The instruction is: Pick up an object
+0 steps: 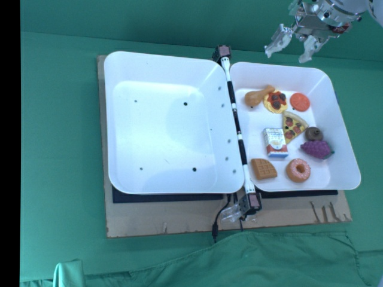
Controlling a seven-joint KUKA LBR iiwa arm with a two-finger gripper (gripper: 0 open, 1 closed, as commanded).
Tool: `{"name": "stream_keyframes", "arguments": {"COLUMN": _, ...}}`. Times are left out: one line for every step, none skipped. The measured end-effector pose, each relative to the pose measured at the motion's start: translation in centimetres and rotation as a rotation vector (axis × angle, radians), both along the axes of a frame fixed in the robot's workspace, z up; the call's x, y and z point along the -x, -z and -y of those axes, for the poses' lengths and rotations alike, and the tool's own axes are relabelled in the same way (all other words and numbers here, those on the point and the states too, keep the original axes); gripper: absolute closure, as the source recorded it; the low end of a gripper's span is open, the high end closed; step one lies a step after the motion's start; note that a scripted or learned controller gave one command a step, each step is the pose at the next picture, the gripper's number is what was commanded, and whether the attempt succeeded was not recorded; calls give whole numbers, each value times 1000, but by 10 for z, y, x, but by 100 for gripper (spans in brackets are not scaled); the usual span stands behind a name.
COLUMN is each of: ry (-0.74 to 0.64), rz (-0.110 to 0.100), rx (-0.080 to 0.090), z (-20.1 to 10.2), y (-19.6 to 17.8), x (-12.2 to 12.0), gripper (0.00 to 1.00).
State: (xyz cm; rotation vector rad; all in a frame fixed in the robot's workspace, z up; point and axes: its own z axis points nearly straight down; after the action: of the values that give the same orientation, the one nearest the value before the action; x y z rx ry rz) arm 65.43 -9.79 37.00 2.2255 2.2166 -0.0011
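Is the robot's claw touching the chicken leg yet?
Apart. The camera view shows the gripper up above the right bin's far rim, with bare white bin floor between it and the chicken leg.

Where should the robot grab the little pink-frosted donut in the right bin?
Probably straight down from above, closing on the ring of the pink-frosted toy donut across its full width. It lies flat near the front of the right white bin, so its sides are low. Set the pinch front to back: the brown waffle piece lies close on one side. The open gripper hangs above the bin's far edge.
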Motion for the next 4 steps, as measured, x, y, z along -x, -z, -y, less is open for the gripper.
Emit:
{"name": "stream_keyframes", "arguments": {"ry": 0, "rz": 0, "rx": 0, "z": 0, "y": 0, "x": 0, "gripper": 0}}
{"name": "stream_keyframes", "arguments": {"ry": 1, "rz": -1, "rx": 2, "z": 12, "y": 47, "x": 1, "gripper": 0}}
{"name": "stream_keyframes", "arguments": {"ry": 0, "rz": -1, "rx": 1, "z": 12, "y": 106, "x": 6, "gripper": 0}}
{"name": "stream_keyframes", "arguments": {"ry": 0, "rz": 1, "rx": 3, "z": 15, "y": 162, "x": -2, "gripper": 0}}
